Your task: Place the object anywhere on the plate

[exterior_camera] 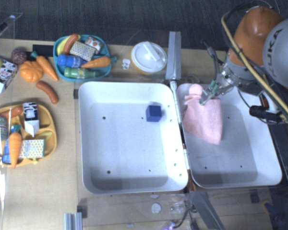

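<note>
A pink cloth (204, 119) lies crumpled in the right bin (249, 171), against its left wall. My gripper (207, 97) reaches in from the right and sits at the cloth's upper edge, touching or just over it. A small blue cube (154, 112) rests in the left bin (120, 171), near its upper right. A yellow plate (50, 128) holding toy food stands on the bench at the far left.
A white lidded bowl (149, 57) sits behind the bins. A blue bowl (62, 73) of toy food stands at the back left, with loose toy carrots and a sausage (48, 92) beside it. A metal divider (172, 56) stands between the bins.
</note>
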`<state>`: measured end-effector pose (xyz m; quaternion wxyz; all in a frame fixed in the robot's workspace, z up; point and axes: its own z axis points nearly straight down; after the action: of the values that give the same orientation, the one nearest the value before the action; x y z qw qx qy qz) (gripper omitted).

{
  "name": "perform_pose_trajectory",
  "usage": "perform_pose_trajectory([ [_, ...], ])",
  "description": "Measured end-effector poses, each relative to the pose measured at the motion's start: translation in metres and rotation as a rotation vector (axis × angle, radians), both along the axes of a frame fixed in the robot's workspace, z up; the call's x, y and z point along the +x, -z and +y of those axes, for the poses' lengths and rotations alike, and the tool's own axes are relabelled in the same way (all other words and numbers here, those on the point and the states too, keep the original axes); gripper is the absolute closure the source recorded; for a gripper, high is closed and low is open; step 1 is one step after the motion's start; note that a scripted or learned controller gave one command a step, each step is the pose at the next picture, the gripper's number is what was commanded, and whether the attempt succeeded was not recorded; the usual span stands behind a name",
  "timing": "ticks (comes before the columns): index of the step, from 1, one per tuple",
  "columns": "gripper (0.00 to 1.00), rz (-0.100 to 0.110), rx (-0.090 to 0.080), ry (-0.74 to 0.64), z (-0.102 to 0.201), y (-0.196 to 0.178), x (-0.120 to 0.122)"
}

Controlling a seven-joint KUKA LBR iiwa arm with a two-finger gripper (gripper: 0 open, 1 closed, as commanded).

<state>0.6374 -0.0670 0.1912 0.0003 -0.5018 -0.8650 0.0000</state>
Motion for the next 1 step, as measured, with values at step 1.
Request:
perform_pose_trajectory([
  [1,1.00,-0.001,0.000,-0.006,0.0016,-0.0303,0.0020],
])
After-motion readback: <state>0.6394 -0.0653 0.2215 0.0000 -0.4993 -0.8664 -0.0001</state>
